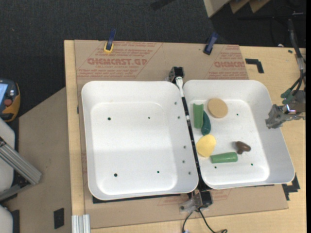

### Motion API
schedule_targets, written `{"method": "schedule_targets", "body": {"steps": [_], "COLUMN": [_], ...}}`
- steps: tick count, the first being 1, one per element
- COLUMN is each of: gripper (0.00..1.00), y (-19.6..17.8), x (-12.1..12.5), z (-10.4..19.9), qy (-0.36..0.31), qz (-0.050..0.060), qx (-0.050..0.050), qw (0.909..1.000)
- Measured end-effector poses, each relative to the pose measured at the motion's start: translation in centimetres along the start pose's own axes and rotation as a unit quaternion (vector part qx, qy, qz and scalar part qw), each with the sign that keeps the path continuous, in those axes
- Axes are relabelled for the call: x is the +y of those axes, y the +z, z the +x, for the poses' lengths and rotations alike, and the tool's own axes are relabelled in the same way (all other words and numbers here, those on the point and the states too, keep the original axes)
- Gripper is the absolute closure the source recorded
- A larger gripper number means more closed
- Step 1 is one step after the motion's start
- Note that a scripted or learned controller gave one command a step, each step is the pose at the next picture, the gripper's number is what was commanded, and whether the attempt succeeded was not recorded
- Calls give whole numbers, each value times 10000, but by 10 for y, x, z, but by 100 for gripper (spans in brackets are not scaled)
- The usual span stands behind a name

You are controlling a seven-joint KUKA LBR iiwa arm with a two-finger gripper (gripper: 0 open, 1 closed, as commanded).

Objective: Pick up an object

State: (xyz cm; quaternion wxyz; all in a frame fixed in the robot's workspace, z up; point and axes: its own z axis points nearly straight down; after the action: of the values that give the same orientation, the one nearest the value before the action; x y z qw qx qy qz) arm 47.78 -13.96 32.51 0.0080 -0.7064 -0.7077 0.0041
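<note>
Progress: none yet — your gripper sat at the right bin rim | fingers: can't tell | objects — yellow piece, tan disc — unpicked.

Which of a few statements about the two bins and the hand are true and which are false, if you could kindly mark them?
1. All the loose objects lie in the right bin. True.
2. The hand is holding the yellow object. False: the hand sits at the right bin's right rim, apart from it, and the yellow object lies in the bin.
3. The tan round object lies farther from the camera than the brown object. True.
4. The green cylinder stands upright in the left bin. False: it lies on its side in the right bin, beside the yellow object.
5. Two clamps, one yellow-tipped and one blue, sit on the cardboard's far edge. True.
</note>
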Motion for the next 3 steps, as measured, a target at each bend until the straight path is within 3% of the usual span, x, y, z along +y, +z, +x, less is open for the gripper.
{"method": "schedule_targets", "body": {"steps": [1,3], "gripper": [100,100], "y": [-75,-139], "x": [2,0], "z": [62,185], "qy": [-31,-30], "qz": [-133,-115], "qx": [-27,-18], "qw": [9999,9999]}}
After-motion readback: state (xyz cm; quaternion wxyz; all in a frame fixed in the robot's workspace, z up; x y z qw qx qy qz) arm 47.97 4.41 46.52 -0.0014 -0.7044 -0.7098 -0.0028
